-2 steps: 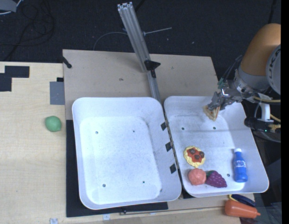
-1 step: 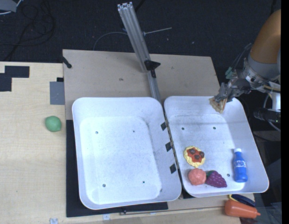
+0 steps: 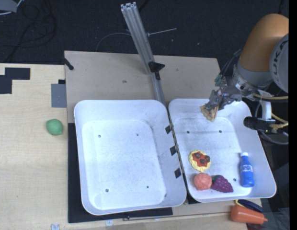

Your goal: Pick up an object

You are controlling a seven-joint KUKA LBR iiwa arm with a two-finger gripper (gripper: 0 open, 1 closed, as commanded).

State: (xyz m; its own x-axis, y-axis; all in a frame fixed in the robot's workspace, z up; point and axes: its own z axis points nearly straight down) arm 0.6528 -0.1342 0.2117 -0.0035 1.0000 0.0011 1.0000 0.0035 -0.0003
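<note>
1. Camera view, arm: the grey arm with its orange band enters from 3 o'clock. The gripper sits over the far rim of the right bin, at about 1 o'clock in the frame.

2. Jaws: a small tan, wedge-shaped object hangs right at the fingertips and looks pinched between them, so the jaws appear closed down to a narrow gap on it. The contact point is small in this view, so I read the grip as likely, not certain.

3. Task's thing: the tan wedge is at 12 o'clock within the right bin, just above the bin floor near the far wall, well apart from the other items.

4. Step in hand (judgement): grasp made, lift beginning or about to begin.

5. Next move (judgement): a straight upward lift clear of the bin rim, kept slow; the piece is held near one edge and could swing or slip out.

6. Count, right bin, clustered at 5 o'clock:
   - one yellow round piece with red spots
   - one pink-orange ball
   - one purple grape bunch
   - one blue bottle
   - plus the one tan wedge; five things in all.

7. Count, left bin: no loose items visible on its floor.

8. Count, tabletop outside the bins: one green ball at 9 o'clock, one orange item at 5 o'clock beyond the near rim of the right bin.

9. Bins: two, side by side.
</note>
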